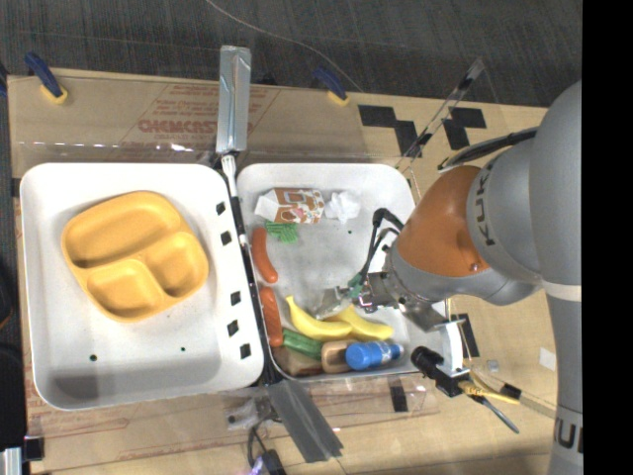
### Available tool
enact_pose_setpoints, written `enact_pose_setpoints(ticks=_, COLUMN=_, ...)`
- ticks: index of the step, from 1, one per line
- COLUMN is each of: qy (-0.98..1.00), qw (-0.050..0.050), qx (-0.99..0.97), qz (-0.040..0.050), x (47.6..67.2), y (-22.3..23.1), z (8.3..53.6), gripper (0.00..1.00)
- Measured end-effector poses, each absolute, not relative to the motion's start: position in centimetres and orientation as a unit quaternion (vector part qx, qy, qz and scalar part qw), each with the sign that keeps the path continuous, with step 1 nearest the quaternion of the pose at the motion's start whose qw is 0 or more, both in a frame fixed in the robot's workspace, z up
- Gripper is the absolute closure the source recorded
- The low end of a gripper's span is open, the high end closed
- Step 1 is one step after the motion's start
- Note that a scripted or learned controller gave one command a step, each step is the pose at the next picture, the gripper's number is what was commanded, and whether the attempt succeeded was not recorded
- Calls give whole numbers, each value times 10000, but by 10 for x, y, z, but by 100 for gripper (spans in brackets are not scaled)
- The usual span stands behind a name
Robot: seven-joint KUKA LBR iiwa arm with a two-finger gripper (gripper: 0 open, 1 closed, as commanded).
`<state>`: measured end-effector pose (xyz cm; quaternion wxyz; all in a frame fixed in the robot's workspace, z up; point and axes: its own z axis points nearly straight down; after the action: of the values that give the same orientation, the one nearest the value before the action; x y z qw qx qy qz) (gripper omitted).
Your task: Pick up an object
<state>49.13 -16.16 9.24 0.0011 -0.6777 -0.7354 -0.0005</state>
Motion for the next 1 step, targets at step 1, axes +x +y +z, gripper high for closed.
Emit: enact_pose_setpoints(ticks=1, qy=-7367, qw=3, qx=-6762, qz=-2, x=492, y=-162, z=103, gripper=100)
